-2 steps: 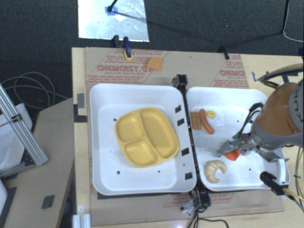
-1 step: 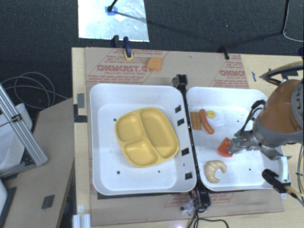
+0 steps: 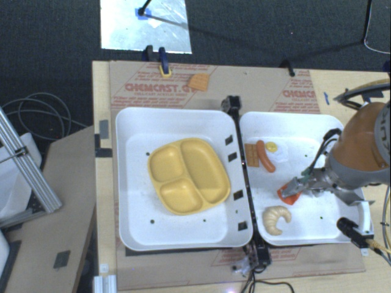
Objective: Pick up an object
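Reaching in over the right bin, the gripper sits low at a small red-orange object, which we judge the likely target. We cannot tell how the pincer is set, nor whether it touches the piece. A croissant lies just below; a sausage, a yellow piece and a brown wafer lie farther up. The left bin bears a yellow divided plate. We judge the approach done; grasp and lift remain.
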`<state>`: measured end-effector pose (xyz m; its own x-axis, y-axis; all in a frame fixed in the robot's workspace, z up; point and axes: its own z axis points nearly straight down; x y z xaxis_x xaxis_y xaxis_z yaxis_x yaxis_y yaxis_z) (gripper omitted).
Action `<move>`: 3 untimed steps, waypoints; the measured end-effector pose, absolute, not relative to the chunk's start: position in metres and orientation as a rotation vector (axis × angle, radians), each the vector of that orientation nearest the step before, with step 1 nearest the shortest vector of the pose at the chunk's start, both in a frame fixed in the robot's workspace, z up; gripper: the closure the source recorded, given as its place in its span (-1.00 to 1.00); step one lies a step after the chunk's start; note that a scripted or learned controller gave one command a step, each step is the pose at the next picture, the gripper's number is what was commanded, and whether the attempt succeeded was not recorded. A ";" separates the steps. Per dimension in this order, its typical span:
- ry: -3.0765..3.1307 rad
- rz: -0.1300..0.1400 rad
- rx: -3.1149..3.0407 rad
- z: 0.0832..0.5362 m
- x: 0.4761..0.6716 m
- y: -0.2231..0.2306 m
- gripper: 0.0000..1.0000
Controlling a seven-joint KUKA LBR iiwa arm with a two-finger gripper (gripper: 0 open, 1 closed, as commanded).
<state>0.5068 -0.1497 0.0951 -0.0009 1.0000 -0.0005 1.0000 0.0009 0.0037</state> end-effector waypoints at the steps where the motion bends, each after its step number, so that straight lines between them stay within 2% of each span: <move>1: 2.229 0.005 2.210 0.086 0.551 -0.117 -1.00; 2: 2.220 -0.002 2.223 0.084 0.525 -0.144 -1.00; 3: 2.223 0.004 2.216 0.096 0.528 -0.142 1.00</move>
<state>0.5282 -0.1423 0.0959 -0.0030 1.0000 -0.0003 1.0000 0.0030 0.0040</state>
